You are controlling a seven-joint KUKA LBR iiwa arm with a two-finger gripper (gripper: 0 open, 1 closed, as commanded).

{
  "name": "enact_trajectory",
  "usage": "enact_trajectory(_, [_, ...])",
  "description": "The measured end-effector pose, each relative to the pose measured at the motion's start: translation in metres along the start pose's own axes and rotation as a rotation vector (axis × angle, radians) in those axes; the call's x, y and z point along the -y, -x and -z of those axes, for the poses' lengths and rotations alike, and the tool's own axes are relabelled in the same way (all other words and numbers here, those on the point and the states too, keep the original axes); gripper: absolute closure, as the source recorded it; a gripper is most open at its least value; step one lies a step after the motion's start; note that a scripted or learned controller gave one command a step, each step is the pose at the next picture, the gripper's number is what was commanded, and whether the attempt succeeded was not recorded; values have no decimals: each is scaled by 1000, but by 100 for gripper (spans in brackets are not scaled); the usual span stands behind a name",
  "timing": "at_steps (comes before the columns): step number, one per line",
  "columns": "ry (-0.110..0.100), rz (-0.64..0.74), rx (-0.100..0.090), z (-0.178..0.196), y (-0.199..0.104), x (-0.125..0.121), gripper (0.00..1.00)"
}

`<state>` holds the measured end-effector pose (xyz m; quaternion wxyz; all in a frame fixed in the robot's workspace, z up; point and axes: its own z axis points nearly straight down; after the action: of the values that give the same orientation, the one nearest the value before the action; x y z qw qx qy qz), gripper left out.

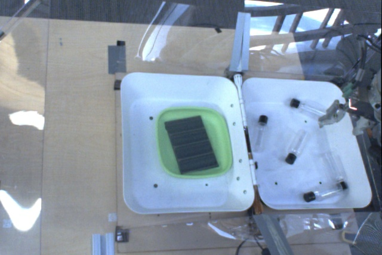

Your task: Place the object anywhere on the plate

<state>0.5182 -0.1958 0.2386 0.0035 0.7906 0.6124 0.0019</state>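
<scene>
A: On the left, the left bin carries the green plate, a dark ribbed block lying on it.

B: The right bin has clear vials with black caps scattered flat, still waiting to be picked.

A: The gripper hovers by the right rim, gripping nothing; its spread I can't tell. No readable writing.

A lab: clear capped vials in white bins on a wooden bench
</scene>
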Motion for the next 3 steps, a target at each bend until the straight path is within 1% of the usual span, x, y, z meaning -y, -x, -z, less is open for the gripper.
enact_trajectory(1, [1, -13, 0, 27, 9, 20, 0])
enact_trajectory(2, [2, -30, 0, 33, 5, 6, 0])
enact_trajectory(3, [-1, -57, 1, 5, -6, -37, 0])
